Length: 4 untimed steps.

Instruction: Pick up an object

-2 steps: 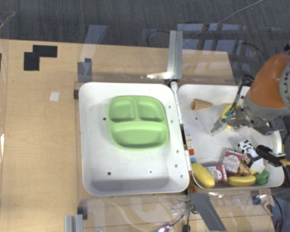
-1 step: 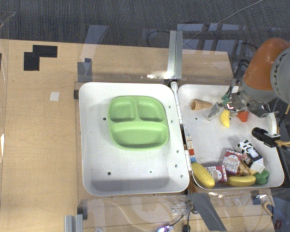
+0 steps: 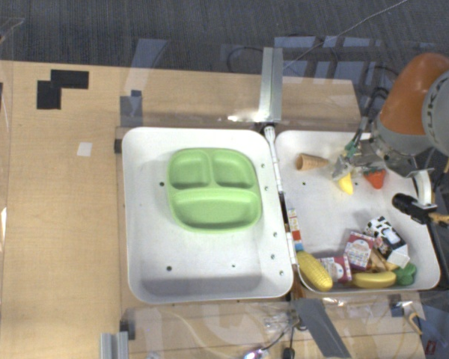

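Observation:
My gripper [image 3: 352, 159] hangs low over the back of the right bin [image 3: 314, 208], under the orange-banded wrist [image 3: 415, 96]. Just below its tip lies a small yellow object [image 3: 346, 185], and a red-orange piece [image 3: 375, 178] sits right beside that. Whether the gripper touches the yellow object I cannot tell. A brown cone [image 3: 310, 161] lies a little to the left of the gripper.
Toys crowd the right bin's front corner: a corn cob [image 3: 314, 269], a banana [image 3: 374, 279], a pink carton [image 3: 358, 251], a black-and-white piece [image 3: 385, 232] and a green piece [image 3: 406, 274]. The left bin [image 3: 146, 223] holds a green divided plate [image 3: 212, 188].

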Each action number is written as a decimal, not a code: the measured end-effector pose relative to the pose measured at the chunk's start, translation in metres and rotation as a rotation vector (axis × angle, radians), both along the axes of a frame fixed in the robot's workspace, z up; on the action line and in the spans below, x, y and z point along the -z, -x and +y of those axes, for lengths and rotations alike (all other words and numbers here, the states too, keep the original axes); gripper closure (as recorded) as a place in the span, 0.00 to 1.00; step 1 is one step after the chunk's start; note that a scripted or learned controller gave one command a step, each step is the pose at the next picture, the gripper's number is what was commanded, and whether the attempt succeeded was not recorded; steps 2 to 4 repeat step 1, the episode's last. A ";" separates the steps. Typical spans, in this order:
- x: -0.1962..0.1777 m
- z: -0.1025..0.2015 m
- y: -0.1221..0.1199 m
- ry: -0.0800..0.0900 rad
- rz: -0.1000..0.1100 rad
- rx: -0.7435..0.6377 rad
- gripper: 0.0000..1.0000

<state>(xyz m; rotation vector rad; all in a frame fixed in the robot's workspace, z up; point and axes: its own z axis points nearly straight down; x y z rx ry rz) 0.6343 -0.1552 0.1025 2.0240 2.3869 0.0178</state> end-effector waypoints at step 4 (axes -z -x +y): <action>-0.069 0.039 -0.021 0.000 0.009 0.110 1.00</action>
